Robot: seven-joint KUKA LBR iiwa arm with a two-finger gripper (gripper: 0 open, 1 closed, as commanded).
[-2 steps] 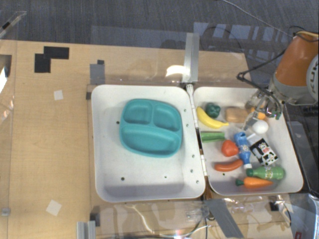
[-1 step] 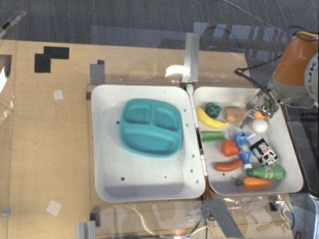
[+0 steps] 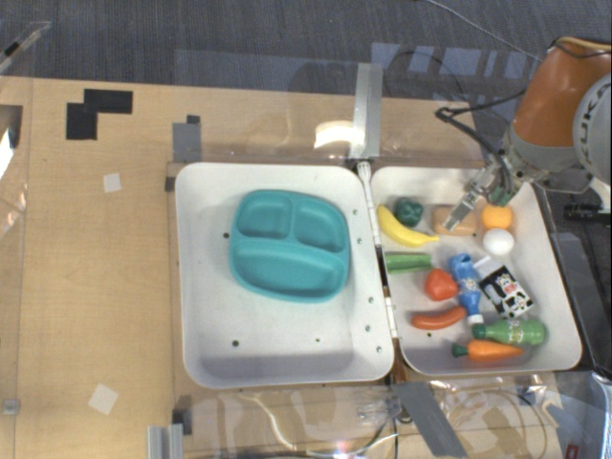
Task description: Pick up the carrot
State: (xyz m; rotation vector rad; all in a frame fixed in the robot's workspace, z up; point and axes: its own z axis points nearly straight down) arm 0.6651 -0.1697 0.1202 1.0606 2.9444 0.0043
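Nearest the camera, along the front edge of the right bin (image 3: 564, 347), lies the carrot (image 3: 490, 350), orange with a green top, stretched lengthwise and just in front of a green bottle (image 3: 510, 332) that lies on its side. Toward the bin's front left sits a red-orange sausage-shaped piece (image 3: 438, 319), and behind it a red pepper-like toy (image 3: 441, 284). A blue bottle (image 3: 466, 285) lies tilted beside the red toy, touching or nearly touching a black-and-white carton (image 3: 504, 291) to its right. Against the left wall of this bin rests a green cucumber-like piece (image 3: 408, 263), with a yellow banana (image 3: 404, 229) behind it and a dark green round item (image 3: 409, 210) near the back left corner. A white egg-like ball (image 3: 497, 243) sits just in front of an orange ball (image 3: 496, 218) toward the back right.

At the back edge of the right bin, the gripper (image 3: 463, 214) comes down at a slant from the arm (image 3: 564, 103), well apart from the carrot at the opposite edge. Its fingertips rest on or right beside a tan block-like thing (image 3: 451, 223); the view is too small there to tell whether the fingers are spread or closed around it.

In the left bin (image 3: 206, 352), a teal divided plate (image 3: 289, 244) lies near the middle, slightly toward the back edge. Both bins sit on a wooden bench (image 3: 86, 285).
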